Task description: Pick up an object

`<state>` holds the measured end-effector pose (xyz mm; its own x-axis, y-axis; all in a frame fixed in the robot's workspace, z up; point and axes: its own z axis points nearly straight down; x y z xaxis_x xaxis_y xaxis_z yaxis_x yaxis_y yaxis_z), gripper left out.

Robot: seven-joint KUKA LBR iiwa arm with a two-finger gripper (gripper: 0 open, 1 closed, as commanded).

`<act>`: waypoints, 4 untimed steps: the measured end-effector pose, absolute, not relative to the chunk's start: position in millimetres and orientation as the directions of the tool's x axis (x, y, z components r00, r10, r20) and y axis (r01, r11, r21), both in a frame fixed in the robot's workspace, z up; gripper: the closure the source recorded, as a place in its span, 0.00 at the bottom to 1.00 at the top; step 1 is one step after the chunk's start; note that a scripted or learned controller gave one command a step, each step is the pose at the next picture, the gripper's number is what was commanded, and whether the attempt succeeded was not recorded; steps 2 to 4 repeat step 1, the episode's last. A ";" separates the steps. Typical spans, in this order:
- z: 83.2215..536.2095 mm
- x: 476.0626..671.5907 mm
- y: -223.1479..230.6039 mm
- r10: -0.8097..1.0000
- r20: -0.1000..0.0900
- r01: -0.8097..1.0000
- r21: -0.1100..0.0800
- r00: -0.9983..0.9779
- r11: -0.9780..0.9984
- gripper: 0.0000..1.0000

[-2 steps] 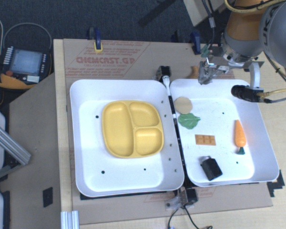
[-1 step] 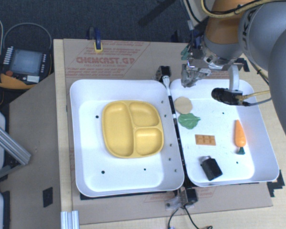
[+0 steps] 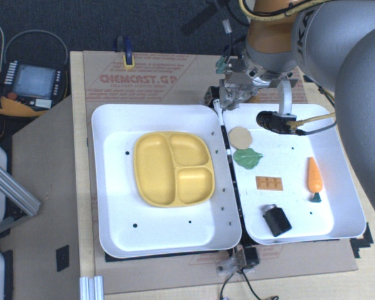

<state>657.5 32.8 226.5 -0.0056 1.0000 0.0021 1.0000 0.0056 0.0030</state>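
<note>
The right-hand white bin (image 3: 337, 186) holds several small toy foods: a round tan plastic disc (image 3: 240, 137) touching a green leaf-shaped piece (image 3: 248, 159), a flat orange waffle-like rectangle (image 3: 269, 182), an orange plastic carrot (image 3: 314, 175) and a small black block (image 3: 277, 220). All look light, stiff and somewhat slick; the carrot's thick middle seems the surest hold. The grey arm reaches in from the upper right, its gripper (image 3: 228, 95) hovering at the bin's upper left corner; whether its claw is released or clenched cannot be told.

From my remote seat, I saw a handheld screen (image 3: 32, 82) at ten o'clock, a blue clamp (image 3: 127, 50) at twelve, and cardboard (image 3: 151, 75) under the bins.
</note>
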 end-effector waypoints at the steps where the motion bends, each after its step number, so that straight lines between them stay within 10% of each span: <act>1: 215.8 658.8 83.0 1.000 0.002 1.000 0.001 -0.006 0.006 1.00; 4: 215.8 658.8 83.0 1.000 0.002 1.000 0.001 -0.006 0.006 1.00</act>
